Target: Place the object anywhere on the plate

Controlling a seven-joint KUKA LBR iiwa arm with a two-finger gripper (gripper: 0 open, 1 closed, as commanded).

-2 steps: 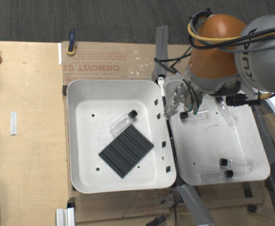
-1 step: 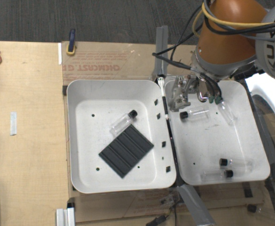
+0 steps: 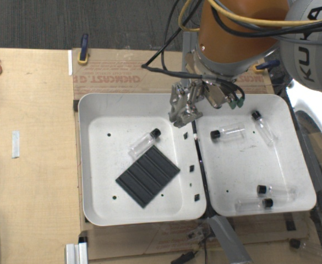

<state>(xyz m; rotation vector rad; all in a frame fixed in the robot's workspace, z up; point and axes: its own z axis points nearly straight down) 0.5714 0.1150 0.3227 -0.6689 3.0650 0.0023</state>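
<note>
1. A tan bench top (image 3: 34, 164) fills the left side, with a small clear strip (image 3: 16, 144) lying on it and a blue clamp (image 3: 84, 47) near the cardboard's back edge.
2. The left bin (image 3: 86, 147) holds a dark ribbed plate (image 3: 148, 176), lying flat and turned at a slant near the bin's middle.
3. A clear vial with a black cap (image 3: 144, 141) lies on the left bin's floor just beside the plate's upper corner; whether it touches the plate cannot be told. It is not on the plate.
4. The gripper (image 3: 184, 113) hangs over the back of the ridge where the two bins meet, under the orange band (image 3: 238, 21) of the arm. Nothing shows between its fingers; whether they are spread or closed cannot be told.
5. The right bin (image 3: 293, 147) holds more clear vials: one (image 3: 227, 132) near its back left, one (image 3: 262, 124) slanted at back right, and two (image 3: 273, 190) (image 3: 254, 204) near the front edge.
</note>
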